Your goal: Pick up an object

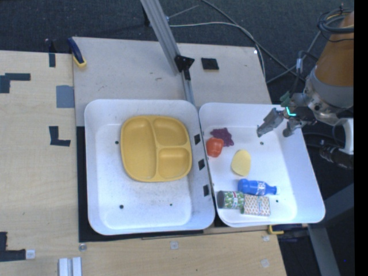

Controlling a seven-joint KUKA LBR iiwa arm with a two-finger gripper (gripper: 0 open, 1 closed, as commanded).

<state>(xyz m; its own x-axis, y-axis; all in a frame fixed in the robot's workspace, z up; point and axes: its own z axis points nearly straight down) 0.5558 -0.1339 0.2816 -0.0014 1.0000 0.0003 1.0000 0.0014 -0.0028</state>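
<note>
The right bin (299, 171) holds a purple grape bunch (222, 135), a small red-orange fruit (214, 147), a pale yellow lemon-like piece (241, 162), a blue bottle (256, 187) lying on its side, and a green-and-white packet (244, 202). My gripper (279, 123) hangs over the bin's upper right part, well right of the grapes and above the yellow piece. Its two grey fingers are spread apart with nothing between them.
The left bin (103, 171) carries a yellow divided plate (156, 148). A metal pole (164, 30) slants down to a clamp between the bins. Cables run across the dark floor behind the bench. A blue-and-yellow clamp (76, 52) sits at the bench's far left corner.
</note>
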